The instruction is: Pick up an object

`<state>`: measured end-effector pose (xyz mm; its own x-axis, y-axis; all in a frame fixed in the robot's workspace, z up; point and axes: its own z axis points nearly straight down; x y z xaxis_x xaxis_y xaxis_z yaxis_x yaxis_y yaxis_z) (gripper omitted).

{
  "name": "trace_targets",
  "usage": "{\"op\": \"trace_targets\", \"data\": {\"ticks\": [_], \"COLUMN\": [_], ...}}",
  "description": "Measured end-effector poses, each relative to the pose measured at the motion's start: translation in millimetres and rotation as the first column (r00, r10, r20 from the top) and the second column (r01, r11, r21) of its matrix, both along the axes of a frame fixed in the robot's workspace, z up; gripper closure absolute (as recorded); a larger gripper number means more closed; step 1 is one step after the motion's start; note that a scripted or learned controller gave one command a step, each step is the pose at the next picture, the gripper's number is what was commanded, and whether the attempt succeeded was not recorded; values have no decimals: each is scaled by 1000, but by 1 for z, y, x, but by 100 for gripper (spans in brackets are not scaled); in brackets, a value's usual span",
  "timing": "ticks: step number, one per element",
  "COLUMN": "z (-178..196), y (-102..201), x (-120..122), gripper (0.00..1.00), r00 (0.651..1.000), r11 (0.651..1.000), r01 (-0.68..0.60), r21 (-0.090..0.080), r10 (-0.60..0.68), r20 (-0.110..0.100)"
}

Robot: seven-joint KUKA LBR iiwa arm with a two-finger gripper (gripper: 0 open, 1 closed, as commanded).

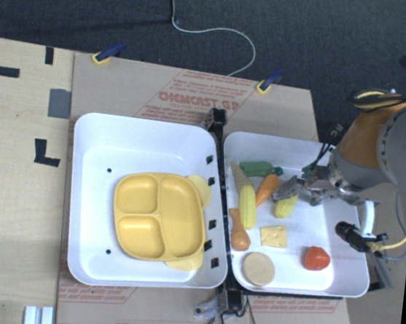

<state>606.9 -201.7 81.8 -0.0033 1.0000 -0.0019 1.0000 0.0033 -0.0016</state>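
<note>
A: Objects, left to right. Left bin [87, 180] holds a yellow divided tray [158, 214], three compartments, upright, slightly rotated. Pale yellow pieces [198, 188] stick out from under it at its upper right and lower right edges.

B: Right bin [342, 285]?

A: All the toy food is there. Against the left wall: a long tan piece [237, 173], tilted, then a yellow corn cob [247, 205], lying lengthwise, and an orange-brown piece [238, 230] just below it. Green piece [259, 168] near the top wall. Orange carrot [267, 187] touching the green piece's lower side. Round tan disc [257, 268] at the bottom wall. Yellow cheese wedge [274, 236] between corn cob and disc, apart from both.

B: Gripper?

A: Gripper [292, 193] sits low at a second small corn cob [285, 202], just right of the carrot. Fingers look spread to either side of the cob's top end. Can't confirm a grip, contact is too small to read.

B: Anything further right?

A: Red tomato [316, 258] near the lower right corner, well apart from the gripper. Arm [370, 145] comes in past the bin's right wall.
</note>
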Motion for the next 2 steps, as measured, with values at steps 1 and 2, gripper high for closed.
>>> {"op": "trace_targets", "data": {"ticks": [1, 2], "z": [14, 75], "y": [0, -4], "x": [1, -3], "gripper": [100, 100], "r00": [1000, 1000], "r11": [1000, 1000], "r01": [0, 3], "r21": [-1, 0], "r10": [0, -3], "r20": [3, 6]}}
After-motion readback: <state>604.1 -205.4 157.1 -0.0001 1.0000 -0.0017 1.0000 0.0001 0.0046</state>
